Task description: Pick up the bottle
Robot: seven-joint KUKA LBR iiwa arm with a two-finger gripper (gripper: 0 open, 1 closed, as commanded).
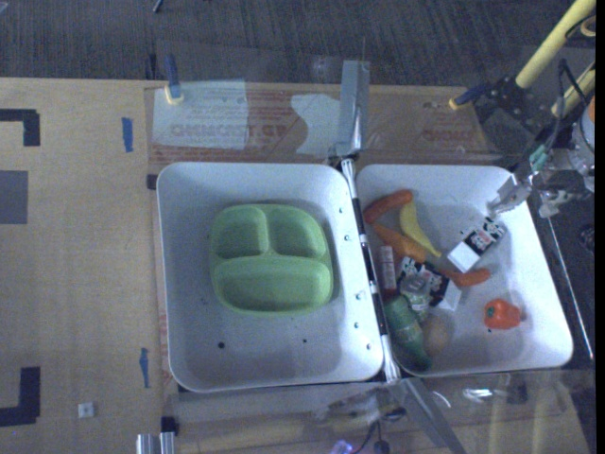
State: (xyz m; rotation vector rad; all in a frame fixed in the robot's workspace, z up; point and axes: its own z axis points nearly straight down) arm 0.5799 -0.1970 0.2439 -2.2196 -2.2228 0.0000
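The bottle [406, 327] is dark green and lies on its side in the front left corner of the right bin [548, 282], against the wall between the two bins. Other items crowd its upper end. My gripper [505, 199] hangs over the back right part of that bin, just above a small white and black box [475, 244]. It is well away from the bottle, up and to the right, and nothing shows in its grasp.
Around the bottle lie a yellow banana [416, 227], an orange sausage shape [388, 204], a printed packet [424, 283], a brownish round item [438, 332] and an orange pepper [501, 314]. The left bin [189, 329] holds a green divided plate [272, 256].
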